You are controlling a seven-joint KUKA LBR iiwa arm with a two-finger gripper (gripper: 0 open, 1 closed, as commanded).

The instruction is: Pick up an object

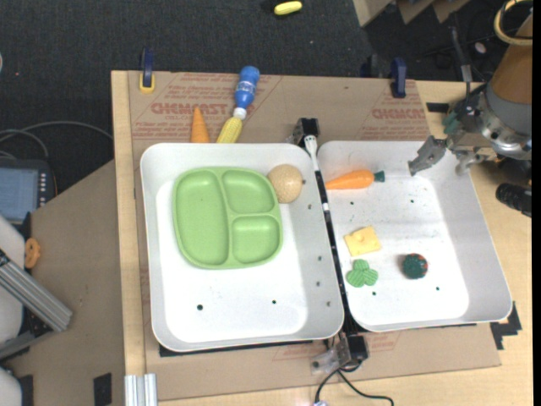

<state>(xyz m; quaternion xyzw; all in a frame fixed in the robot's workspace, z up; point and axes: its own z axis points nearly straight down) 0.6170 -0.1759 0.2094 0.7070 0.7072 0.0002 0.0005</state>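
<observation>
Red printed lettering on cardboard sheet (279, 100) under both bins, partly legible, "CHEMAST..." at upper left near blue-capped bottle (245, 88), mirrored or repeated print at upper right, smaller lines beneath too small to read, no other legible text

The arm (511, 100) is cut off by the right edge (only its wrist end shows); the small dark green object (414, 266) is too blurred to identify.
</observation>
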